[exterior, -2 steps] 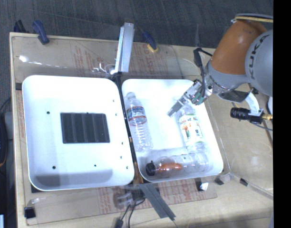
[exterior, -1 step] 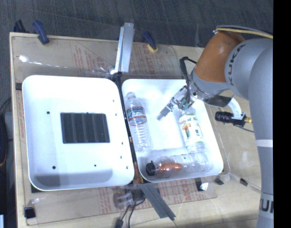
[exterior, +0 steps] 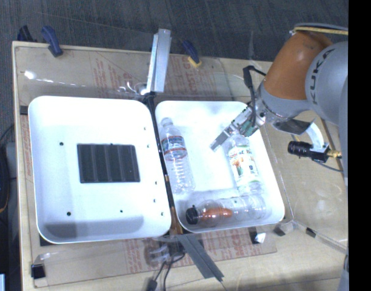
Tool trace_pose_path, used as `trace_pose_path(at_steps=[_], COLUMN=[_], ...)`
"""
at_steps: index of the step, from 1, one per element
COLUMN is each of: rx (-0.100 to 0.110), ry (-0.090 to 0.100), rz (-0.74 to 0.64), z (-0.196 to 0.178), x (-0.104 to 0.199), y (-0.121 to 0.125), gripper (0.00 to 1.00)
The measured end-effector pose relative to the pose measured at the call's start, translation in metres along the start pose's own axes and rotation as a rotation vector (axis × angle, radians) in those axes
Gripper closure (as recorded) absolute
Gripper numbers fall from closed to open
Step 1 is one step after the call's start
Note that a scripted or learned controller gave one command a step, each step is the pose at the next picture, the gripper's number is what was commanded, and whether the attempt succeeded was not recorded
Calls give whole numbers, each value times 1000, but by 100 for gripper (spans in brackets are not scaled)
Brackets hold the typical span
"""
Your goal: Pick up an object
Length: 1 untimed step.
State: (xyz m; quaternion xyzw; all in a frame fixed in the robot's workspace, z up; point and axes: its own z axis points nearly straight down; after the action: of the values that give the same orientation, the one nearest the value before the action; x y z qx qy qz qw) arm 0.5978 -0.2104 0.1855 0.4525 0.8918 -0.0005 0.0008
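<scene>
In the right bin (exterior: 205, 117) lie three clear plastic bottles. One with a white cap and a blue-and-red label (exterior: 176, 156) lies along the left wall. A second with a green-and-orange label (exterior: 244, 165) lies along the right wall. A third with a black cap and reddish contents (exterior: 225, 210) lies across the front. My gripper (exterior: 233, 132) hangs over the upper right of this bin, just above the top end of the green-labelled bottle. Its grey fingers point down and to the left, and nothing shows between them.
The left bin (exterior: 52, 132) has a dark ribbed rectangle (exterior: 108, 162) on its floor. A metal post (exterior: 159, 59) stands behind the seam between the bins. Blue clamps (exterior: 52, 41) grip the bench's back edge. A black cylinder (exterior: 304, 150) sticks out by the arm's wrist.
</scene>
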Motion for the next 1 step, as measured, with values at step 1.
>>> trace_pose_path(at_steps=[1], rx=[-2], ry=[-1], rz=[-63], z=[14], x=[-5], y=[10], gripper=[0])
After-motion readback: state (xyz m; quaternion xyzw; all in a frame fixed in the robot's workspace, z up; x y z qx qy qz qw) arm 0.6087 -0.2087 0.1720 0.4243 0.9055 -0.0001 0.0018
